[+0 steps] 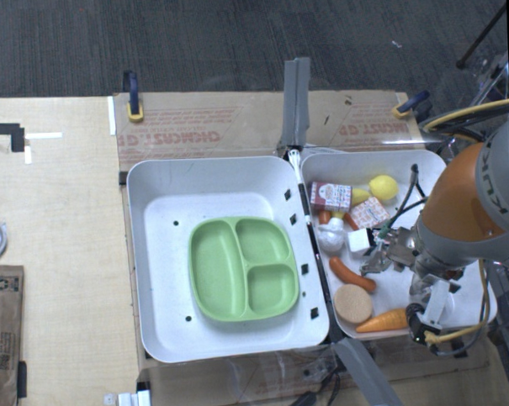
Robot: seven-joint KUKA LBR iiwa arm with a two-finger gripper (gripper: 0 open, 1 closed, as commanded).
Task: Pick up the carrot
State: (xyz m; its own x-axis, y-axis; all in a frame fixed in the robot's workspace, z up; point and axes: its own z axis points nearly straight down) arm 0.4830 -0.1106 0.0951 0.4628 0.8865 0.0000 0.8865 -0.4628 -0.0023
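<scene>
The orange carrot [382, 321] lies along the near edge of the right bin [429, 158], its thick end pointing right. My gripper [381, 256] hovers in the middle of that bin, a little beyond the carrot and above its thin end, close to the red sausage [352, 273]. The grey arm with its orange band comes in from the right and covers the bin's right side. Nothing can be seen held in the gripper.
A round tan biscuit [353, 303] sits just left of the carrot. A lemon [383, 187], two small red-and-white cartons [332, 194] and a white item [330, 235] crowd the far part of the right bin. A green divided plate [244, 267] lies in the left bin [155, 244].
</scene>
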